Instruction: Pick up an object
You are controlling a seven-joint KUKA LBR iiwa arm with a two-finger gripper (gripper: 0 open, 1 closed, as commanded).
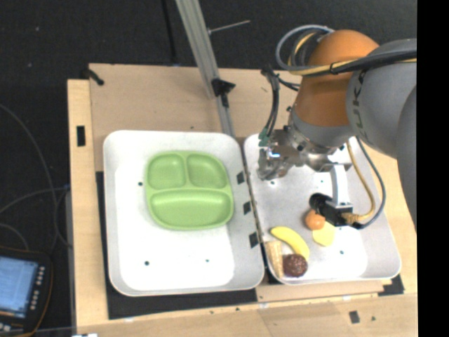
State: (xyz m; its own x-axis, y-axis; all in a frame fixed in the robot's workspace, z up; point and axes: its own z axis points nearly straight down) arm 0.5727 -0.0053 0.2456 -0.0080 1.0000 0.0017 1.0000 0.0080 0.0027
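Far left: a green divided plate (189, 192) flat in the left bin (126, 258), not a likely pick. Right of the divider, at the upper-left of the right bin (372, 258): the gripper (269, 166), low over bare bin floor, nothing visibly between its tips; how wide it stands, impossible to tell from this angle. Well apart from it, toward the near edge of that bin: a yellow banana (290, 241), long axis slanting from upper left to lower right, gently curved, one end close to the bin's left wall. Probably a light toy, smooth and a bit slippery; best taken across the narrow middle, jaws square to that slant. Just below, touching or nearly so: a dark reddish round piece (295, 265), prone to roll. Further right: a small orange ball (315, 220) against a black fixture (330, 208), and a pale yellow piece (324, 236) just beneath, flat and harder to pinch.
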